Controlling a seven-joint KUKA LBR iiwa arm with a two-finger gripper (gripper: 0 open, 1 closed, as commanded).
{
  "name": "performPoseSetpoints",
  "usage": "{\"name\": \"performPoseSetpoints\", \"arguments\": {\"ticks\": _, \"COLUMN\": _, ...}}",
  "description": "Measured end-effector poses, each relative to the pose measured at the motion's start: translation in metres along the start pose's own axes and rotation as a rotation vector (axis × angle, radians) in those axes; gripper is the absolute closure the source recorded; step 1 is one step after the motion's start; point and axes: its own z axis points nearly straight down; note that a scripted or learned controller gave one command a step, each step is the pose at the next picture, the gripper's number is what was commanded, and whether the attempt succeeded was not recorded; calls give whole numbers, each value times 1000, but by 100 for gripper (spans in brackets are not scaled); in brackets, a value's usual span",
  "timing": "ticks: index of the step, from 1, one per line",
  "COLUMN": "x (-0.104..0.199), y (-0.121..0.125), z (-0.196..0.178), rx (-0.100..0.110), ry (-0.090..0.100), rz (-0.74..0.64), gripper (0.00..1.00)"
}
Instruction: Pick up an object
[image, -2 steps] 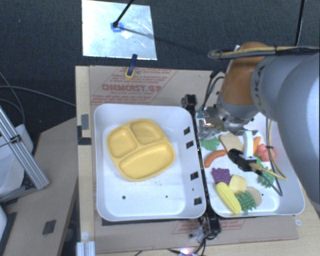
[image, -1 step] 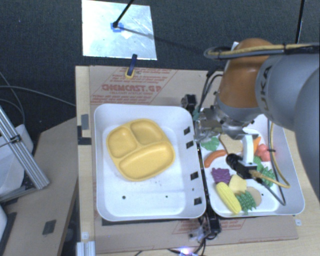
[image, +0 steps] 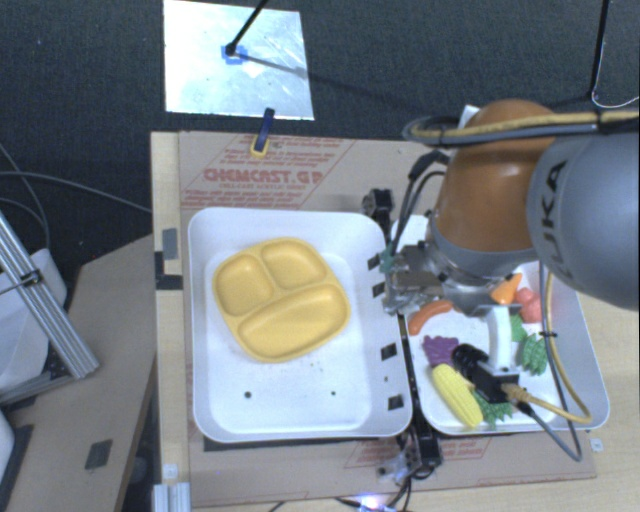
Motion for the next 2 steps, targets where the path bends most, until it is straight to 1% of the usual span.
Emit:
{"name": "performPoseSetpoints", "arguments": {"ticks": 1, "x": -2, "y": 2, "z": 2, "rx": -1, "ry": -2, "rz": 3, "gripper": 0}}
{"name": "performPoseSetpoints", "arguments": {"ticks": 2, "x": -47, "y": -17, "z": 89, "rx": 7, "ry": -3, "rz": 12, "gripper": 0}}
